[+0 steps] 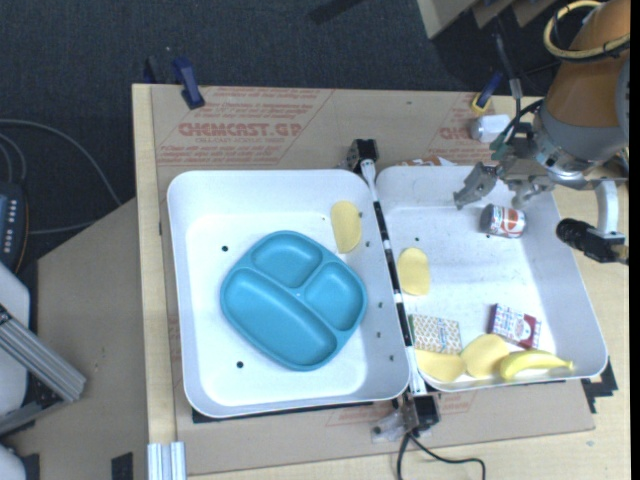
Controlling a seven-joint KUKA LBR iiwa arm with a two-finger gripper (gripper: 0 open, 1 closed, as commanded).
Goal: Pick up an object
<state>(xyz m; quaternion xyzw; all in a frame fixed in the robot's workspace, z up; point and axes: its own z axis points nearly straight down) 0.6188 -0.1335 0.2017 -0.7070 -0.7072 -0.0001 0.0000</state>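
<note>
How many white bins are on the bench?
2. The left bin holds a blue plate; the right bin sits beside it, under the gripper.

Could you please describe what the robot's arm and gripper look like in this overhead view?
The arm is bulky and rounded, with an orange band above a grey metallic wrist section. Thin dark cables run down along it, and a yellow cable loops near its top. The two-finger gripper is a small grey metal assembly with slim, angular fingers.

Arm point(590, 78): orange band, grey metal wrist below. Yellow cable loop up top. Tool point(497, 190): grey metal fingers.
</note>
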